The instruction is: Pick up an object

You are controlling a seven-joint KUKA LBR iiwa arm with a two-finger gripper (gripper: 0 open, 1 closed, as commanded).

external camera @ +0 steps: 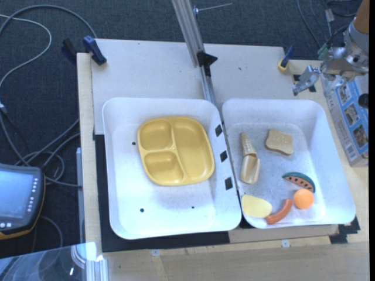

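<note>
2 white bins are seen side by side on the counter. In the left bin a yellow plate with 3 sections is laid flat, near the middle. The toy food is kept in the right bin. A slice of toast is found near the back of that bin. A tan cone is placed to the left of the toast, and a tan lump is touching the cone's lower end. A watermelon slice is set toward the front right, with an orange ball just beside it. A red sausage is laid at the front, touching the ball, and a yellow lemon slice is seen just to its left, by the front corner. The arm is seen at the top right, outside the bins. The pincer is held above the counter, behind the right bin and well apart from the food. Nothing is gripped by it. Whether it is apart or together cannot be told. A grey pole is stood behind the bins.
</note>
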